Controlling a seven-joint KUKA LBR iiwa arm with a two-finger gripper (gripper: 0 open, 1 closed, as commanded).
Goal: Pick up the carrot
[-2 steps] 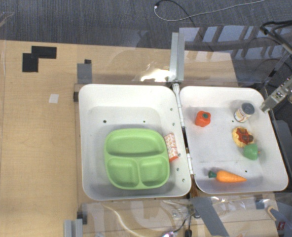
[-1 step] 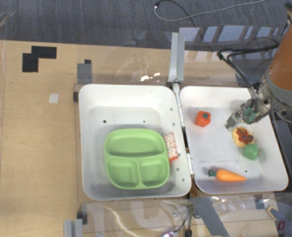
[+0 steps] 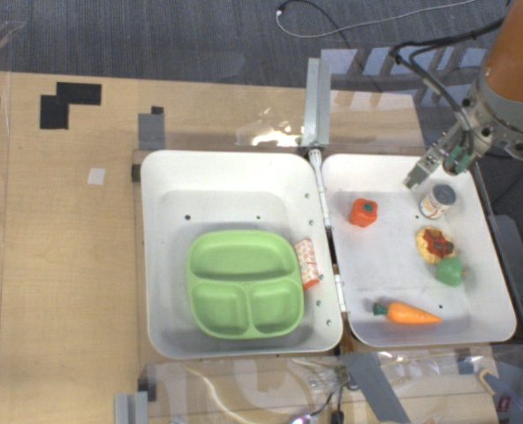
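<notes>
Currently the carrot (image 3: 406,313) lies flat on the floor of the right bin (image 3: 367,263), close to that bin's near edge, its green-topped end pointing toward the left bin (image 3: 169,237) and its tip toward the right wall. Nothing touches it. The gripper (image 3: 438,166) hangs over the far right corner of the right bin, well apart from the carrot; whether it is open or closed cannot be told from this view, and no object is seen in it. Just beside the gripper, on its carrot side, stands a small white can (image 3: 437,201). Between the can and the carrot lie a yellow-and-red toy food piece (image 3: 434,243) and a green round piece (image 3: 450,271), touching each other. A red pepper-like toy (image 3: 363,212) sits farther from the carrot, toward the bin divider. In the left bin rests a green compartment plate (image 3: 244,283), with a small red-and-white packet (image 3: 306,261) against its right edge.
</notes>
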